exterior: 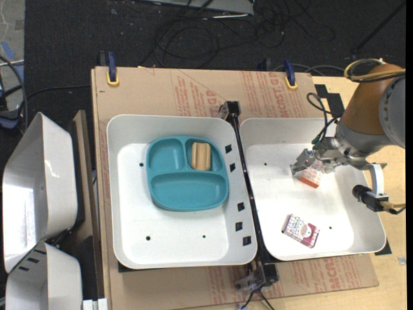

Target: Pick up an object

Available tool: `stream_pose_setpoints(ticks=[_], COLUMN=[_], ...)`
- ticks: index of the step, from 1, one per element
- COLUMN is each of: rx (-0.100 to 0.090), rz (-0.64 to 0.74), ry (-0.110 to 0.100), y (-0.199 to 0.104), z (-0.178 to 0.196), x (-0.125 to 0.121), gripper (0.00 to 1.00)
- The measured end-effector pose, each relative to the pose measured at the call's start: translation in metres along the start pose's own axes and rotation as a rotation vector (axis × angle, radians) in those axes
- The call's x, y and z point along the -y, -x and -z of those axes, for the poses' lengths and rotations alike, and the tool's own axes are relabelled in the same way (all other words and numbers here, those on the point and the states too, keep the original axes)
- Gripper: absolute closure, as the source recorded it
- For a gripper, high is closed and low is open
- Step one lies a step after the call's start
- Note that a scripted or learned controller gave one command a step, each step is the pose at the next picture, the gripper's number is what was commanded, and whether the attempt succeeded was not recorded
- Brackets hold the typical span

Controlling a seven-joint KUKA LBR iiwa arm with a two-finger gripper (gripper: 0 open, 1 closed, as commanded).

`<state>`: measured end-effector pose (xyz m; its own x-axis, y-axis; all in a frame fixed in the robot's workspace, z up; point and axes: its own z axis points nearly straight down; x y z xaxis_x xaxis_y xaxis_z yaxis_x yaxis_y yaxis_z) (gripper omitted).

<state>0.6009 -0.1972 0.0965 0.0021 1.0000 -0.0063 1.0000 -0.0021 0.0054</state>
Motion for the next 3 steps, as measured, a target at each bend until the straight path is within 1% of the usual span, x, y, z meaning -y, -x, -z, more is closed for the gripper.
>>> stream_pose_setpoints(ticks=[1, 2, 3], rx=[0.001, -0.005, -0.004], rz=[0.001, 0.007, 0.007], ry=[0.013, 0.001, 0.002], y=[0.000, -0.009, -0.010], z=[0.016, 0.075, 0.139], x=[-0.004, -0.007, -0.007], gripper=[1.00, 1.00, 1.00])
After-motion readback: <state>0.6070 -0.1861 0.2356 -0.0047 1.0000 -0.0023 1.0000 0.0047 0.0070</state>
